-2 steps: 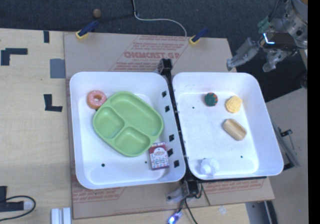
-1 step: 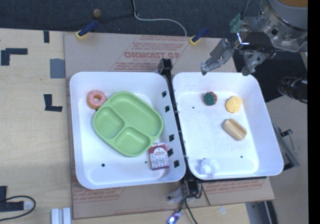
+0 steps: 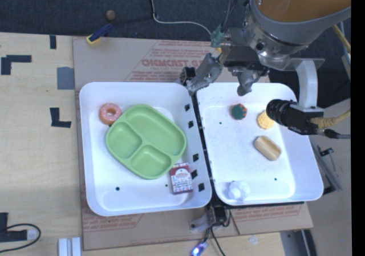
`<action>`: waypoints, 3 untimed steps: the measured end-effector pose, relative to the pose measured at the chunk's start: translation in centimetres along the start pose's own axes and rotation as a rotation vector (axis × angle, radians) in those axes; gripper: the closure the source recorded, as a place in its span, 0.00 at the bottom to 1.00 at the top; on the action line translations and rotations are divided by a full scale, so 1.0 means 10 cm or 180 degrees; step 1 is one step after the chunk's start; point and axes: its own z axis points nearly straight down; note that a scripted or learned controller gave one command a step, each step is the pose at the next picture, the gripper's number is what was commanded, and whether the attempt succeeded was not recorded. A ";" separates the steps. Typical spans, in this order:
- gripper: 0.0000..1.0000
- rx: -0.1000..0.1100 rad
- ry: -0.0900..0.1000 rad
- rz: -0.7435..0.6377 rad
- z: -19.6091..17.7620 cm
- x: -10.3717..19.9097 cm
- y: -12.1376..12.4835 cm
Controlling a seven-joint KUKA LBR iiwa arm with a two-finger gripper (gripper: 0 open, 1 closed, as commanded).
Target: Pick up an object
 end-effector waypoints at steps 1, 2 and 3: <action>0.00 0.0020 -0.0010 0.0008 0.83 0.69 0.02; 0.00 -0.0023 0.0007 0.0008 0.24 1.29 0.02; 1.00 -0.0004 -0.0008 0.0014 0.18 1.26 0.02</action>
